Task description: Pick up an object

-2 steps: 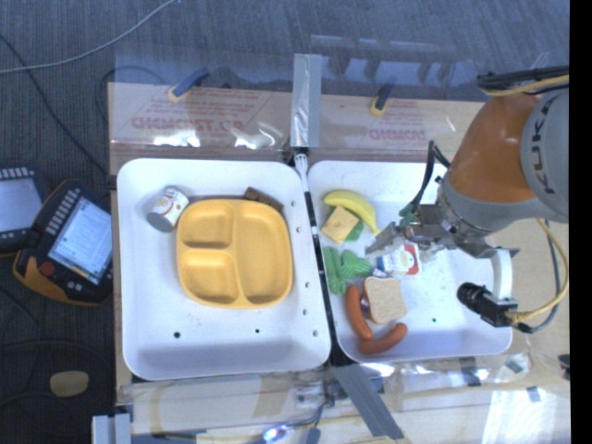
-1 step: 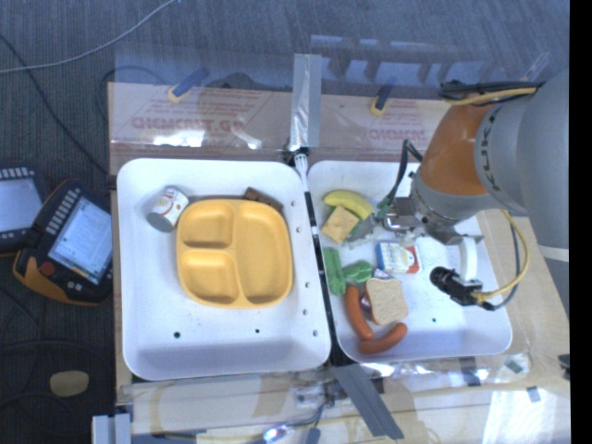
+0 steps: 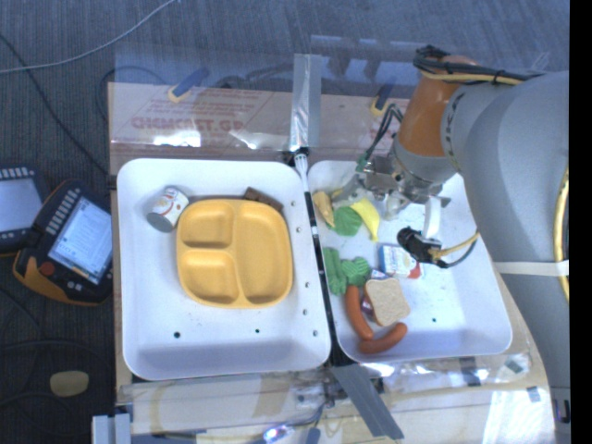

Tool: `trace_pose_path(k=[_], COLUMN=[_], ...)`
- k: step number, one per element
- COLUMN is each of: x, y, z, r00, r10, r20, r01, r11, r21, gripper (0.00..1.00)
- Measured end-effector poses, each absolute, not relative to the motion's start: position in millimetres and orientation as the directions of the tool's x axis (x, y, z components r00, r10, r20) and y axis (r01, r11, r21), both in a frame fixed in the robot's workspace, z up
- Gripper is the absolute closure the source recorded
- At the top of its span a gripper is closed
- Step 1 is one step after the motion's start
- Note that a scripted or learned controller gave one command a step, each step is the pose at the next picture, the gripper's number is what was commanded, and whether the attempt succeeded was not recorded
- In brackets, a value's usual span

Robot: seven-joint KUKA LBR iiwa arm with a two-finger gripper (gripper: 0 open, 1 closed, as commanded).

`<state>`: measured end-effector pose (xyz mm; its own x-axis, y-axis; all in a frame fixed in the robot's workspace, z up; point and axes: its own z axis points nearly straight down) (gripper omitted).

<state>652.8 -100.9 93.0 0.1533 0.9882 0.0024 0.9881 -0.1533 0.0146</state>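
Arm reaches in from right; gripper point(image 3: 375, 192) low over rear of right bin point(image 3: 462, 313), above yellow banana point(image 3: 367, 216). Jaws: state cannot be told, hidden by wrist. Close by: green toy point(image 3: 347, 221), green broccoli-like piece point(image 3: 350, 271), bread slice point(image 3: 387, 300), red sausage point(image 3: 370, 329). Left bin point(image 3: 153, 340) carries yellow divided plate point(image 3: 233, 252), small can point(image 3: 166, 207) at plate's rear-left corner.

Two white bins point(image 3: 139, 359). Left of the divider: one yellow tray point(image 3: 233, 252), one can point(image 3: 166, 207). Right: two sausages point(image 3: 379, 338), one bread slice point(image 3: 388, 300), two green pieces point(image 3: 349, 221).
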Motion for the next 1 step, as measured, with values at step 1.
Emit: trace_pose_path(k=[1], x=[650.0], y=[-100.8], z=[100.1], r00=[0.151], r10=[0.989], r20=[-0.001], r01=[0.989], r11=[-0.151], r21=[0.001], gripper=[1.0])
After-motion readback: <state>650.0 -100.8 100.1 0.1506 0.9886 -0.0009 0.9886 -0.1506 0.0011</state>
